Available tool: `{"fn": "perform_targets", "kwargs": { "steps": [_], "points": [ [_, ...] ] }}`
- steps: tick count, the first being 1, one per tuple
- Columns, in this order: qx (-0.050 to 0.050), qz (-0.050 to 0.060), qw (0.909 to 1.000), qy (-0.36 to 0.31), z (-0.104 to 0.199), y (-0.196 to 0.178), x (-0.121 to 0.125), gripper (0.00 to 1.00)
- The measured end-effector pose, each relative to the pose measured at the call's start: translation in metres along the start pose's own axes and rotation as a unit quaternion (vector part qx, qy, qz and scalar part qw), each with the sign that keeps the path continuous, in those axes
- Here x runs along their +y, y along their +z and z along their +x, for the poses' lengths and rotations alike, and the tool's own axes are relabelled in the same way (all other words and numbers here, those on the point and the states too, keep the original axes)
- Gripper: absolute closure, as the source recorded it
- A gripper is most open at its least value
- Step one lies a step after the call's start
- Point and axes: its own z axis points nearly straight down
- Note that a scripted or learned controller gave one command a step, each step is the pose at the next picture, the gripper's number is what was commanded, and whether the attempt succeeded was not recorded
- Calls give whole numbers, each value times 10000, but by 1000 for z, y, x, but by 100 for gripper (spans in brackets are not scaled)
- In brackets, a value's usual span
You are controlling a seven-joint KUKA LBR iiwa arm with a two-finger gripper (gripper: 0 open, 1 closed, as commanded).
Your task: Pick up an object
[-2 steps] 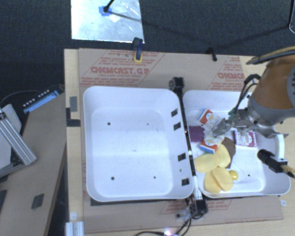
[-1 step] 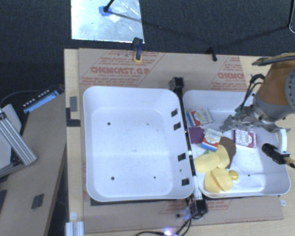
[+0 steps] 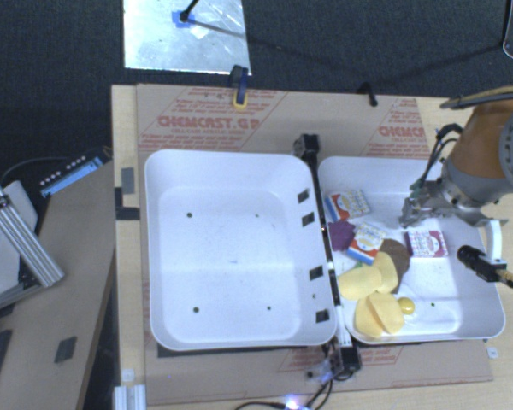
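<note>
Starting on the left, the left bin (image 3: 231, 246) sits wide and white on the bench, with small dark dots on its floor. Above it, past the cardboard sheet (image 3: 209, 120) with red lettering, a shiny metal plate (image 3: 184, 22) lies on the dark floor, and a blue and yellow clamp (image 3: 238, 87) grips the cardboard's top edge.

Moving across the black divider clips (image 3: 312, 220) where the two bins meet, we reach the right bin (image 3: 479, 319), and this is where all the objects are. Near its left wall lies a small red and white packet (image 3: 352, 203). Just below it sit a purple block (image 3: 340, 232) and a white packet with blue and red ends (image 3: 365, 239), crowded together. Lower still, yellow pieces (image 3: 369, 278) overlap a brown round object (image 3: 398, 257), with more yellow pieces (image 3: 380, 314) at the bin's front. To the right of the brown object, a red and white carton (image 3: 427, 243) lies flat.

Over on the right, the arm (image 3: 492, 152) reaches in, orange band showing. The gripper (image 3: 417, 210) hangs just above the carton, near its top edge. Nothing can be seen between the fingers, and whether they are spread or pressed together I cannot tell from this angle.
</note>
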Motion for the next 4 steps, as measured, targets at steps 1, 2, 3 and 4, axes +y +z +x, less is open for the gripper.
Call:
{"fn": "perform_targets", "kwargs": {
  "steps": [1,2,3,4],
  "points": [
    [7,26,10000,5,9,12,-10,100],
    [15,45,10000,13,27,12,-74,100],
    [1,34,10000,33,-20,11,-119,100],
    [-1,14,10000,0,-25,-5,-106,100]
  ]
}}
